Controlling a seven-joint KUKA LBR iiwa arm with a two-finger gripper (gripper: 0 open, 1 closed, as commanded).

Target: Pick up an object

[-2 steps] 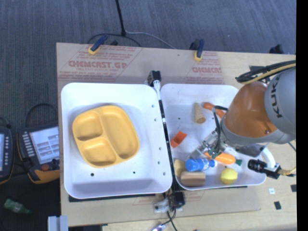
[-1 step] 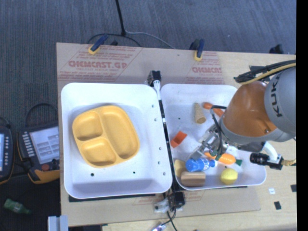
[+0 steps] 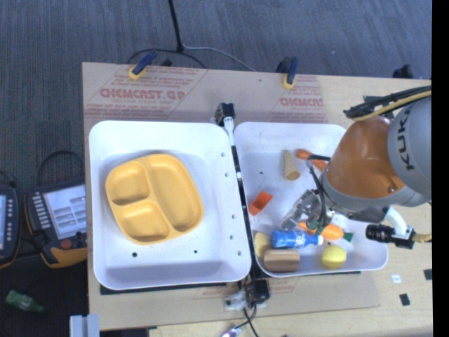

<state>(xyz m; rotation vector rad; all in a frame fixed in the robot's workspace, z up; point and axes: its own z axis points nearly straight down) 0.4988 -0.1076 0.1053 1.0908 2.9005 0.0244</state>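
Note:
The right bin (image 3: 266,142) holds several small objects. A blue bottle (image 3: 296,240) lies near its front, with a tan block (image 3: 280,260) and a yellow lemon (image 3: 334,257) beside it. An orange piece (image 3: 260,202) lies toward the bin's left and a cork-like cylinder (image 3: 290,164) farther back. My gripper (image 3: 306,211) is down inside this bin, just above the blue bottle and next to small orange and green items (image 3: 330,232). The arm's orange band (image 3: 358,163) hides part of the bin.
The left bin (image 3: 105,258) holds a yellow divided plate (image 3: 153,196). Between the bins runs a black divider rail (image 3: 238,181). Clamps and cables sit at the bench's back edge, and devices lie on the floor at left.

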